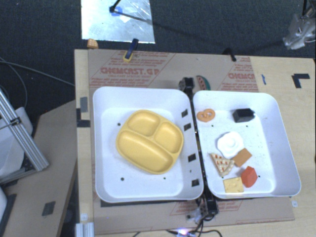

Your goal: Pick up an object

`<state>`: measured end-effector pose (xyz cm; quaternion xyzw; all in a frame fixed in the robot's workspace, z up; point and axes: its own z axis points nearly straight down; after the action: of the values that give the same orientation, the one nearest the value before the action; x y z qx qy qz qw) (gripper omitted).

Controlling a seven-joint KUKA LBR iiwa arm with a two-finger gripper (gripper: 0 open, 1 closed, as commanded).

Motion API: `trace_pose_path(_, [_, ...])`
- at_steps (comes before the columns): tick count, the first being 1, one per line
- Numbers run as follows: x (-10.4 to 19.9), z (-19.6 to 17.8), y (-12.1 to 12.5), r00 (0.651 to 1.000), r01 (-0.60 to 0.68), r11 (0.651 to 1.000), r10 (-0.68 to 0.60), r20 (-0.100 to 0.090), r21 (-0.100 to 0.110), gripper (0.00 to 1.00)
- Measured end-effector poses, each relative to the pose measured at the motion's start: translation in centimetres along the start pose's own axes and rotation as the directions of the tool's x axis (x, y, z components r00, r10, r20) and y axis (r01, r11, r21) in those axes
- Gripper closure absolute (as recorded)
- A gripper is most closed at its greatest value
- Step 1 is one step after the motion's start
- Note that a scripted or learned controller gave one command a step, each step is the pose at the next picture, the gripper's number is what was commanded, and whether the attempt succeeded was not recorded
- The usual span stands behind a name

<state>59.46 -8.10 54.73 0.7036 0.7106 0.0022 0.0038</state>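
Note:
The right bin (281, 132) holds several small toy foods: an orange ring (206, 115), a black block (243, 114), a white round piece (230, 143), a brown square (242, 157), a waffle-like wedge (221, 163), a red piece (249, 177) and a yellow square (233, 184). A yellow divided plate (150, 141) lies in the left bin (106, 132). My gripper (298, 31) appears as a blurred grey shape at the far top right, beyond the bench and well away from both bins, with nothing seen in it.
The bins rest on a cardboard sheet (148, 68) on the bench. A shiny metal sheet (117, 14) lies on the dark floor behind. An aluminium frame post (19, 137) stands at the left. Clips line the seam between the bins.

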Motion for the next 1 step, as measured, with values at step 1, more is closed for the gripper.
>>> trace_pose_path(1, [14.70,1.19,-4.66,1.000,0.009,1.000,-0.009,-0.007,0.007,1.00])
